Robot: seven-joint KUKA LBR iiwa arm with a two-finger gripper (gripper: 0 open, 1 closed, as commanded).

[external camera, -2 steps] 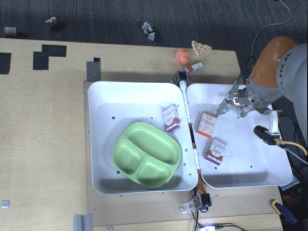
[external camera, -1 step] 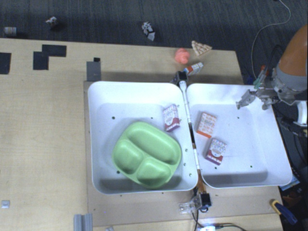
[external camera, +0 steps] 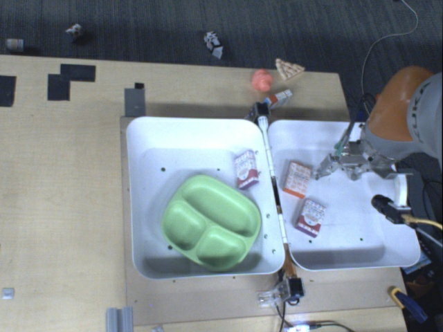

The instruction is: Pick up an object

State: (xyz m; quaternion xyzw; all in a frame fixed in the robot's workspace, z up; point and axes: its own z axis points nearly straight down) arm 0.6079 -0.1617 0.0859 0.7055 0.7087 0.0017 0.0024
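Note:
My gripper [external camera: 331, 159] hangs over the right bin [external camera: 360, 251], in its upper middle part, with the fingers spread open and nothing between them. Just left of it an orange and white packet [external camera: 298, 178] lies flat on the bin floor. A red and white packet [external camera: 311, 216] lies below that, nearer the front. In the left bin [external camera: 149, 185] a green divided plate [external camera: 211, 220] rests tilted, and a small red and white packet [external camera: 246, 169] stands near the bin's right wall.
Beyond the bins, on the bench's far edge, lie a pink ball [external camera: 261, 80], a wedge-shaped toy [external camera: 289, 68] and a small tube [external camera: 278, 99]. A divider rail [external camera: 273, 178] runs between the two bins. Small bits lie on the dark carpet behind.

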